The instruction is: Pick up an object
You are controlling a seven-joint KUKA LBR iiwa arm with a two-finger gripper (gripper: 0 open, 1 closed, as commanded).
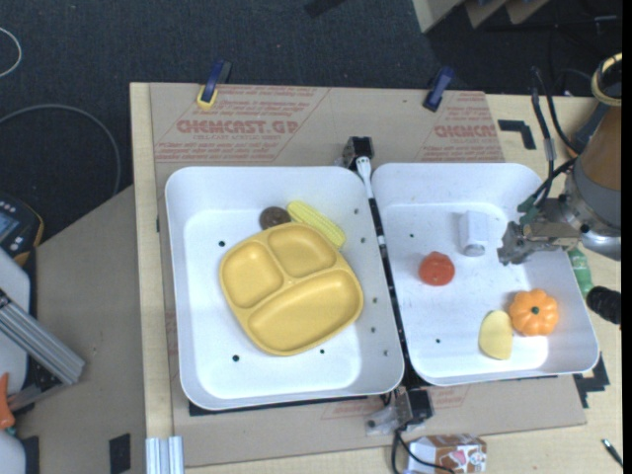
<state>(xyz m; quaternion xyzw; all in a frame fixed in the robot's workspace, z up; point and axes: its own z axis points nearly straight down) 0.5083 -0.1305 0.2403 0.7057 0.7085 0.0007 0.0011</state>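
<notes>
Tool (515, 245) is seen low over the right bin (415, 181), at its right side; whether it is wide or narrow can't be told from this angle, and nothing is seen held.

Nearest candidate is judged to be the small grey-white cylinder (471, 233), just left of the tool, in the far-middle part of the bin. It appears to stand roughly upright, long axis running near-to-far in the view w/ a slight tilt; which end is up can't be made out.

Other options are noted: red ball (436, 269) nearer the bin's middle, small orange pumpkin (534, 311) and pale yellow lemon-like piece (497, 335) at the near right, those two just beside each other.

Risks, as judged: cylinder could be tipped or rolled away if it is clipped from the side, since it's round and light-looking. Red ball could be nudged off likewise. W/ the pumpkin, the neighbouring yellow piece could be caught too, or the bin wall struck.

Left bin (188, 265) w/ yellow divided plate (288, 288) is well apart.
</notes>
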